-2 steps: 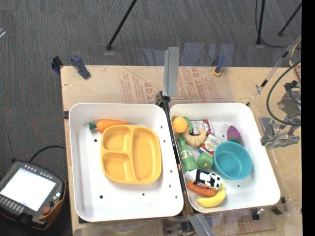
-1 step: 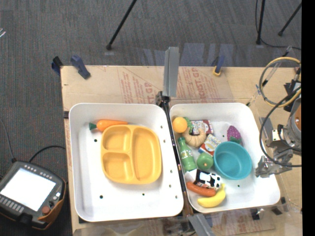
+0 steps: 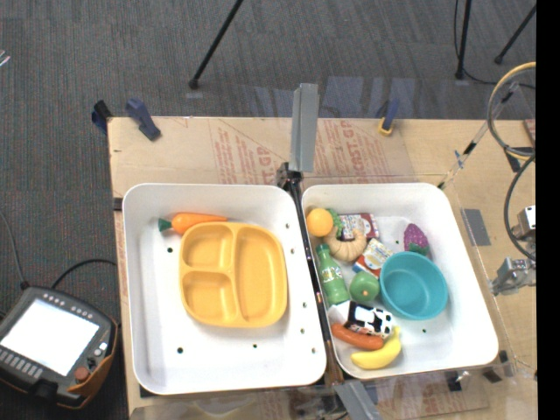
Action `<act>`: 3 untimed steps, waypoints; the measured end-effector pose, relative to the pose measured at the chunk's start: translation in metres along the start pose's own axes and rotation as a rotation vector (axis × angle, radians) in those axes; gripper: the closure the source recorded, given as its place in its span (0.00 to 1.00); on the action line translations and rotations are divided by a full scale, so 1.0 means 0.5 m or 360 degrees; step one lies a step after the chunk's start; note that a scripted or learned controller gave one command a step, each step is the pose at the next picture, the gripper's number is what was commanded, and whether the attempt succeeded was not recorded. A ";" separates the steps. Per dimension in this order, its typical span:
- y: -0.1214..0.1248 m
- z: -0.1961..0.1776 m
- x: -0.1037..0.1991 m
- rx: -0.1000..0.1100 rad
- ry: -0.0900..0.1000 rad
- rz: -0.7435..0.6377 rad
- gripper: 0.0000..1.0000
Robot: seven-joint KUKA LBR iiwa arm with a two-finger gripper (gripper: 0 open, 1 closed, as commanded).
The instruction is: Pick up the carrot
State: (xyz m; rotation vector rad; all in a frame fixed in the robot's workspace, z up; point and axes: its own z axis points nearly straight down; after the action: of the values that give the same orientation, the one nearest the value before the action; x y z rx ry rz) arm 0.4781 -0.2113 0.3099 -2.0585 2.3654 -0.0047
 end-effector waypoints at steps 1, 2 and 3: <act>0.028 0.233 -0.143 -0.0031 -0.0009 0.0077 1.00; -0.197 0.322 -0.232 -0.0018 -0.0003 0.0363 1.00; 0.003 0.186 -0.182 -0.0005 0.0003 0.0589 1.00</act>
State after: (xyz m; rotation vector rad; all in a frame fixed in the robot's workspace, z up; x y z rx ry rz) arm 0.4899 -0.1209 0.2170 -1.5897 2.7059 -0.0012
